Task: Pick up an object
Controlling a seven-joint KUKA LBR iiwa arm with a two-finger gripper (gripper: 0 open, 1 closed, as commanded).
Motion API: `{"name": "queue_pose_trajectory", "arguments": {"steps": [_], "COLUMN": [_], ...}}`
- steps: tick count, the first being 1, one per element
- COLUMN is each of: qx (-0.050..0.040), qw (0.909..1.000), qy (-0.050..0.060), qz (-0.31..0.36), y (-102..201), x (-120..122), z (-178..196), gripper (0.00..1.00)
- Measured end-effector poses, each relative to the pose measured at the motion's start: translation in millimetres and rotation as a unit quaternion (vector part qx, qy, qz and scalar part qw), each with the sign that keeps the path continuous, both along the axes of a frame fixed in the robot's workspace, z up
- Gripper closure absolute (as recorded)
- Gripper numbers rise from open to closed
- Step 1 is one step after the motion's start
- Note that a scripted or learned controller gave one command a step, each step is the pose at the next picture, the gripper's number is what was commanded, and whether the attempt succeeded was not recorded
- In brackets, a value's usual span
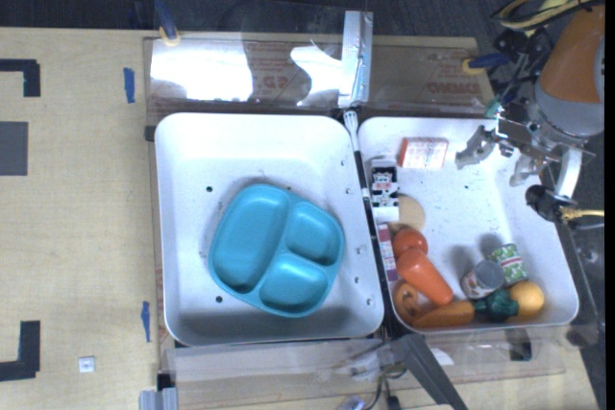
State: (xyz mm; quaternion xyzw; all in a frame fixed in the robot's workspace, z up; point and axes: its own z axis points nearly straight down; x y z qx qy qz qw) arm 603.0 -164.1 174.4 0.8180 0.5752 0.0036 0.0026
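Camera view: jaws (501,152) spread apart, gripping nothing, above the right bin (550,235).

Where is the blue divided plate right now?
The blue divided plate lies in the left bin, toward its lower middle, apart from the cluttered right bin.

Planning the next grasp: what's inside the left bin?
Inside the left bin lies one blue divided plate, three compartments facing up, nothing in them. Whatever sits beneath the plate is covered.

Bright overhead light — glare on plexiglass (259,62)
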Motion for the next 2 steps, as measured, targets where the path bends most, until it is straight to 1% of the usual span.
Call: {"name": "queue_pose_trajectory", "arguments": {"steps": [1, 2], "qx": [0.0006, -0.0019], "qw": [0.9998, 0.9964], "qy": [0.006, 0.001], "qz": [0.016, 0.085], "y": [44, 22], "x": [-125, -59], "z": [-83, -87], "gripper": [0.00, 0.00]}}
